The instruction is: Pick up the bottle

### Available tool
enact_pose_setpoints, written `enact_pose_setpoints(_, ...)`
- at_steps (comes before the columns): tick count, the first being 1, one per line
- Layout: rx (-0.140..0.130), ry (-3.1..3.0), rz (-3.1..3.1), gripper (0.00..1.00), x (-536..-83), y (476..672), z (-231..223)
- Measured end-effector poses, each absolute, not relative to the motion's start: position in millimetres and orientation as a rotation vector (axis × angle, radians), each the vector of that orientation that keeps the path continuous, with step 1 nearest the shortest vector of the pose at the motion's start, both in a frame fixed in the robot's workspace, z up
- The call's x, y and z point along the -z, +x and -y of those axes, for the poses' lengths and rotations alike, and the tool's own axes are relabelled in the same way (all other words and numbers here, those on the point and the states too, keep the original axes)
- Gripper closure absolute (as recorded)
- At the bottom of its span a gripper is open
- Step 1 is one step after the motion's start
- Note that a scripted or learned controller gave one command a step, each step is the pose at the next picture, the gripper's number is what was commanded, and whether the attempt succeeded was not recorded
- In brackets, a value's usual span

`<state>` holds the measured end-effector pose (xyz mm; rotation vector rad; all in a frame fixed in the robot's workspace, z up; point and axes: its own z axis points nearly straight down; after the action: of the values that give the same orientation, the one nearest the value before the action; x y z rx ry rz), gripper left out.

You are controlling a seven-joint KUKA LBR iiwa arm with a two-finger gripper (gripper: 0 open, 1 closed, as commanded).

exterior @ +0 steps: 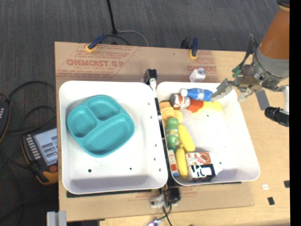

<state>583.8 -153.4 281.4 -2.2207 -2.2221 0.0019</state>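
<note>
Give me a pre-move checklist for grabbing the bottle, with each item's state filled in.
1. Bottle located: ok. The bottle lies on its side at the far end of the right bin.
2. Claw near the target: ok. The claw sits by the bottle's right end.
3. Bottle between the fingers: not ok; it lies beside them, not gripped.
4. Room around the bottle: not ok. A small brown-and-white jar and an orange item crowd it.
5. Finger opening: cannot tell.
6. Left bin uninvolved: ok. The teal divided plate sits there, apart.

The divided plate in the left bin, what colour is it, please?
Teal, in the camera view: plate.
</note>
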Motion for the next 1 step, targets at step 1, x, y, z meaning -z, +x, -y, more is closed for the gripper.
enact_pose_setpoints(1,-0.003,-2.220,2.223,1.00,-291.0,584.1,153.3)
